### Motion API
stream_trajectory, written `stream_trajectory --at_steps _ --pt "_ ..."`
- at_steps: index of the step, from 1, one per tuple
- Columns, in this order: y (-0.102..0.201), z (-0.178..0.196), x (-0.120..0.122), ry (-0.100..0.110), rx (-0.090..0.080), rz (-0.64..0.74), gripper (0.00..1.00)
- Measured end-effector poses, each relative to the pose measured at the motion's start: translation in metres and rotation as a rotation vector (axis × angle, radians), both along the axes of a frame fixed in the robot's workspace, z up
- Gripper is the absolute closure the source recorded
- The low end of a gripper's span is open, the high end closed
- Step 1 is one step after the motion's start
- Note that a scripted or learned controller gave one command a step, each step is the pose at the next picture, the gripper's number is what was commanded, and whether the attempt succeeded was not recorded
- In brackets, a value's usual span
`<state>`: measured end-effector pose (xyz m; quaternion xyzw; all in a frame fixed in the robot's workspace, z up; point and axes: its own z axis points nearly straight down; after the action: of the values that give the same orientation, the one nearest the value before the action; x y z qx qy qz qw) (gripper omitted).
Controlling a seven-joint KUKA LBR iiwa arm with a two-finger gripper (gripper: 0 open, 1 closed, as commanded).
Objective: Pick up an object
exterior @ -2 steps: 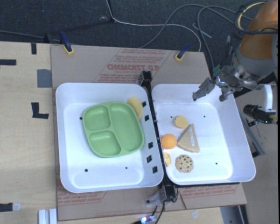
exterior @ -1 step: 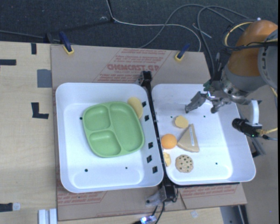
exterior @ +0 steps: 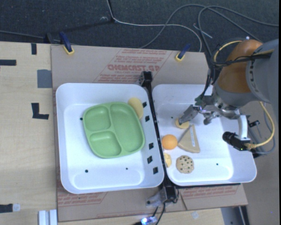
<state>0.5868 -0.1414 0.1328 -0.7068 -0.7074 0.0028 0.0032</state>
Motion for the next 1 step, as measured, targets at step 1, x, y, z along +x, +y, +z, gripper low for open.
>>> stream_trajectory --at_steps 1 --pt "0.0004 -0.0503 0.0 -0.009 -0.003 0.001 0.0"
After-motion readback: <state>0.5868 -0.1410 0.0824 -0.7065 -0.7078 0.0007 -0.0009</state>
